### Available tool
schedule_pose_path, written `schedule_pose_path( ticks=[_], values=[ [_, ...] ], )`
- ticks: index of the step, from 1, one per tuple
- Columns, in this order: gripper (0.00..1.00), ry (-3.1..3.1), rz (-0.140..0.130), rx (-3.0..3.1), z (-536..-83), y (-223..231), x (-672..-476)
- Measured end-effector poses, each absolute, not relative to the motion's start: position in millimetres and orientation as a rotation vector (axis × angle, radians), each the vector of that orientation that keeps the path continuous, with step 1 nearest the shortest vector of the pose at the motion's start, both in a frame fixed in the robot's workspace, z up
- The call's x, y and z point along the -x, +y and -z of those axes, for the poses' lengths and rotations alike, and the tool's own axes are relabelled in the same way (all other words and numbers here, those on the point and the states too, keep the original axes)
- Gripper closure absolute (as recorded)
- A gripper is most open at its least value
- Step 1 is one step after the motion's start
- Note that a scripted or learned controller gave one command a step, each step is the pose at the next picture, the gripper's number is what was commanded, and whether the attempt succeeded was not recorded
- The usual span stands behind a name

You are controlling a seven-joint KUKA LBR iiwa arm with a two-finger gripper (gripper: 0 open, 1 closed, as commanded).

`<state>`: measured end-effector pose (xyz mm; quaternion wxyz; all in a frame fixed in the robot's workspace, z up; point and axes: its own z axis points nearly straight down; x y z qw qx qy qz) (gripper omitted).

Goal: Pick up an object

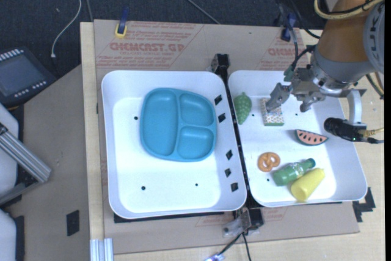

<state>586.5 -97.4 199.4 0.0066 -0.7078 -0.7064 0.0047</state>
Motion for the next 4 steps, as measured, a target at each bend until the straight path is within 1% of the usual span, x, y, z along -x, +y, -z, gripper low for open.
schedule_pose_path(
  ticks=[1, 2, 3, 4],
  values=[
    [0.00, -2.221, 0.000, 2.219, -208, -97, -589.5],
    [0.00, -2.216, -0.006, 2.217, -154, -97, -578.2],
    [0.00, -2.215, -0.007, 2.216, -91, -93, -577.1],
    [0.00, -2.218, -0.003, 2.219, -84, -93, -576.8]
  ],
)
